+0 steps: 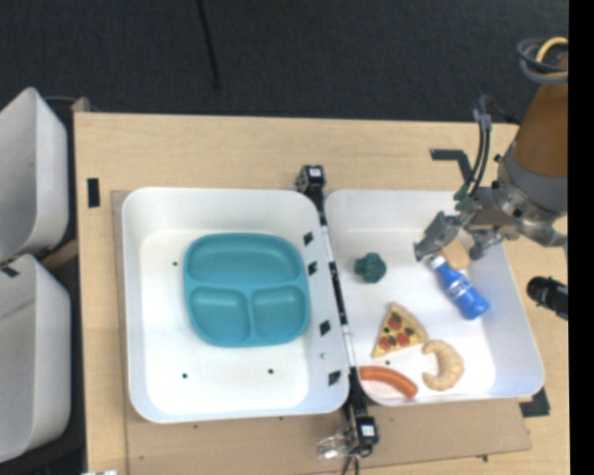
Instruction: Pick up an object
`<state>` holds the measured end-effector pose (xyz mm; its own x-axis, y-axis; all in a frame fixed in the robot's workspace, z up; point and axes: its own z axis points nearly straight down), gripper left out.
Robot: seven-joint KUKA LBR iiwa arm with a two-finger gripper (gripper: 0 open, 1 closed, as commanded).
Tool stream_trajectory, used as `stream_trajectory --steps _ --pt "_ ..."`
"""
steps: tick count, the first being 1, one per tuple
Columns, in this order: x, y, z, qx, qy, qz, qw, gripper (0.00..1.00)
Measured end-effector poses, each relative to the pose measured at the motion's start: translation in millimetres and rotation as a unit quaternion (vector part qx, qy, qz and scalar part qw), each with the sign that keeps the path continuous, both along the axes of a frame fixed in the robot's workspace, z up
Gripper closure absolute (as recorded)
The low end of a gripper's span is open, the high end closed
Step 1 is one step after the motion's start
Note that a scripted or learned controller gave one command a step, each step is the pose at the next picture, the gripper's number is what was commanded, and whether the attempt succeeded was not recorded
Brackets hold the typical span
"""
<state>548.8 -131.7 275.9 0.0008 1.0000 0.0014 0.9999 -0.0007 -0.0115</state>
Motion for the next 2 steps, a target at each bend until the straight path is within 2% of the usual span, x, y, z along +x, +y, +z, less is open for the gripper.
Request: stream_trajectory --steps 1,2 --pt "1.9 0.3 7.0 -0.0010 -0.007 0.001 1.0000 0.00" --pt "2.8 -0.7 -34.9 -0.0016 -0.005 0.000 1.0000 0.00"
